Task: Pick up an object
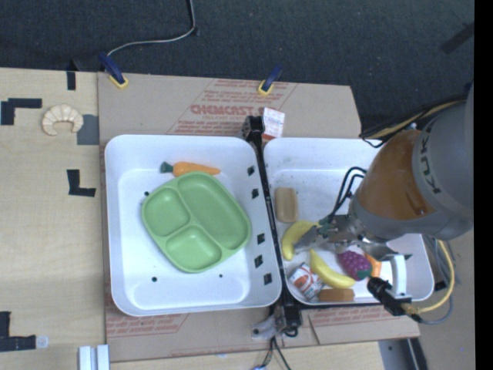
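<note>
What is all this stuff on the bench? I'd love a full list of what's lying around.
bins: two, white, side by side on the bench, left and right
divided plate: one, green, in the left bin
carrot: one, orange, left bin, just behind the plate
bananas: two, yellow, right bin, one near the divider, one beside it
grapes: one bunch, purple, right bin
bread slice: one, tan, right bin
croissant: one, pale, on the bench left of the bins
clamps: two, blue and yellow, on the cardboard's far edge, left and right
arm: one, grey and orange, over the right bin
</note>
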You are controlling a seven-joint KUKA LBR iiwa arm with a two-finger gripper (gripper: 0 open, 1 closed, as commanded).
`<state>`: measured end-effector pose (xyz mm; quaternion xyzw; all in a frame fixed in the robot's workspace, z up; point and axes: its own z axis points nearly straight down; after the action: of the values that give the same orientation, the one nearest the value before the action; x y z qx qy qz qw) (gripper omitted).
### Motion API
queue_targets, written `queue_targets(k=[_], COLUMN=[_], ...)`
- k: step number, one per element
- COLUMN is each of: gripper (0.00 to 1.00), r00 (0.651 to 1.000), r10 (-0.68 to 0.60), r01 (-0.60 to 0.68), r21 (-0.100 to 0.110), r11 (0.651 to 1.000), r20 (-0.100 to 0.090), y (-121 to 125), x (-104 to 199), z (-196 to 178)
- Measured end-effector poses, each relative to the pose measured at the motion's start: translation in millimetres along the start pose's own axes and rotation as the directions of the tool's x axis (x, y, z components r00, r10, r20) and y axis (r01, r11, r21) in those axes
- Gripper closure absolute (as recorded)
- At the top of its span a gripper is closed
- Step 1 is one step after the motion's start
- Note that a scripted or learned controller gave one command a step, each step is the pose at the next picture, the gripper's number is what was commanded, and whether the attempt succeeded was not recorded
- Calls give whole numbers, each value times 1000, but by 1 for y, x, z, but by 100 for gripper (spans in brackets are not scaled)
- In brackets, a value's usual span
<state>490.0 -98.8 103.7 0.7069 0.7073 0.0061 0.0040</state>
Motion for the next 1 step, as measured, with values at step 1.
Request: queue_targets(k=[1], gripper=[0], r00=[1000], r10=[6], r01=[-6], r21=[6], r11=[1000], r20=[15], y=[55], x=[-4], z=[16])
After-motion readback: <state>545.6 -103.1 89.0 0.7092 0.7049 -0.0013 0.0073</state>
